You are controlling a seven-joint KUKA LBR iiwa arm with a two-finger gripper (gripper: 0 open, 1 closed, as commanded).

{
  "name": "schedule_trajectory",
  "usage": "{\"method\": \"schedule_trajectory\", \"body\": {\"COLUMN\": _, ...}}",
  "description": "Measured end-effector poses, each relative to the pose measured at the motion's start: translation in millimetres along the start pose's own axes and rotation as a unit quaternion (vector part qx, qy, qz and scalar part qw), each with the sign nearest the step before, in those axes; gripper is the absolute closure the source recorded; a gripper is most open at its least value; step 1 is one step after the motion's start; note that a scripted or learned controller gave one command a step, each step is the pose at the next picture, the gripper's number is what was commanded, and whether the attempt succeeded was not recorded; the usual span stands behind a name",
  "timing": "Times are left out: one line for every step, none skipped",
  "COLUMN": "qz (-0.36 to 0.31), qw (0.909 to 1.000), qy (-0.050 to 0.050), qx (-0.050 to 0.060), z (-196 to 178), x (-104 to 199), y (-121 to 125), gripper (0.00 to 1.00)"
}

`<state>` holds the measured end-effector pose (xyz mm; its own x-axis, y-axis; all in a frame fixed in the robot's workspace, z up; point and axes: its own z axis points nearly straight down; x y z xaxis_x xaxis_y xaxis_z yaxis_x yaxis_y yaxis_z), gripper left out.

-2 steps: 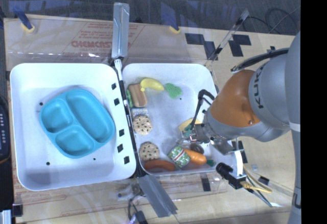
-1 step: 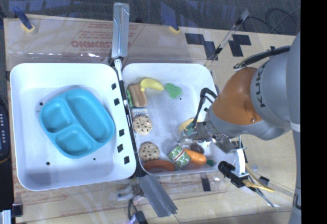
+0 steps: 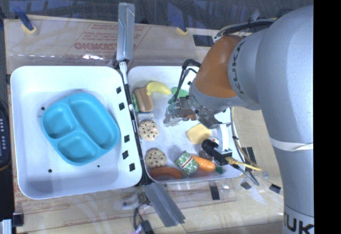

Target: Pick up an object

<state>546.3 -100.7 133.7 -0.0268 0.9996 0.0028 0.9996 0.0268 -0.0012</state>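
Observation:
My gripper (image 3: 175, 114) hangs low over the middle of the right bin (image 3: 160, 74), its metal fingers pointing left above the bin floor. Around it lie toy foods: a yellow banana (image 3: 158, 88) and a brown hot dog bun (image 3: 143, 99) to its upper left, a cookie (image 3: 148, 130) to its left, a second cookie (image 3: 155, 157) lower down, and a yellow cheese wedge (image 3: 198, 133) to its right. Along the front wall sit a red sausage (image 3: 166, 172), a green-and-white can (image 3: 186, 163) and an orange carrot (image 3: 205, 164). Something green (image 3: 179, 92) shows partly behind the wrist.
The left bin (image 3: 32, 174) holds a blue sectioned plate (image 3: 80, 127). A grey divider bar (image 3: 126, 30) runs between the bins at the back. The arm's large grey body covers the right bin's right side.

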Motion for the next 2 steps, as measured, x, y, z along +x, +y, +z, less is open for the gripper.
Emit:
{"method": "schedule_trajectory", "body": {"qz": 0.003, "qw": 1.0000, "qy": -0.001, "qx": 0.001, "z": 1, "x": -3, "y": -1, "gripper": 0.00}}
{"method": "schedule_trajectory", "body": {"qz": -0.030, "qw": 0.9995, "qy": -0.001, "qx": 0.001, "z": 42, "x": -37, "y": -45, "gripper": 0.00}}
